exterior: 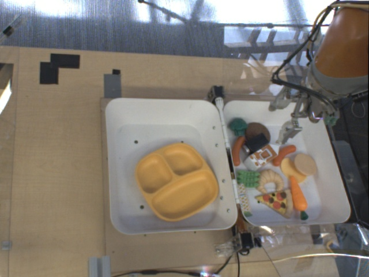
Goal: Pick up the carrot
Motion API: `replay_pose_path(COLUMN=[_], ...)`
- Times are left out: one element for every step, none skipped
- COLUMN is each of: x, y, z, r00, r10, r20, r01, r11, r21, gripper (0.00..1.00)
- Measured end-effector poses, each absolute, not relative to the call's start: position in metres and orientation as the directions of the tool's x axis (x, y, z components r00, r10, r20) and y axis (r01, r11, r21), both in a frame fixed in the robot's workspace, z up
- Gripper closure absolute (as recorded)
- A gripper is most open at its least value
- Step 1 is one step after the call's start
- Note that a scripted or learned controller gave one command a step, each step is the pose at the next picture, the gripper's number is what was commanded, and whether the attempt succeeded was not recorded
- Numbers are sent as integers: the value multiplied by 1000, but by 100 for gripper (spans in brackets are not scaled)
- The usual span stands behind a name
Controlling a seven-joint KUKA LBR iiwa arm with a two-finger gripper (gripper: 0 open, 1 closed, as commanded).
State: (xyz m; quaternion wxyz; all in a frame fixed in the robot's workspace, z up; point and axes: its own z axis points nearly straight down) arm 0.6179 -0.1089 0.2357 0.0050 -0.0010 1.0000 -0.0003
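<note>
Carrot (297, 195) lies in right bin (340, 203), front-right part, long axis near vertical in view, slightly tilted; green top end toward front edge, tip pointing back toward a round cheese-like disc (301, 166). Yellow divided plate (176, 180) sits in left bin (121, 154). Gripper (291, 128) hovers over right bin's back, w/ nothing betw fingers, which look parted.

Bright daylight streaks across the top, glaring on the white bins (115, 154); focus is slightly soft throughout.
</note>
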Motion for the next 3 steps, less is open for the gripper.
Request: replay_pose_path(x=[572, 502, 512], y=[-167, -207, -206], z=[274, 209, 90], r00=[-987, -891, -845], r10=[-158, -454, -534], r20=[-13, -5, -15], r01=[-158, -454, -534], r11=[987, 891, 845], r21=[-6, -4, -13], gripper=[0, 0, 0])
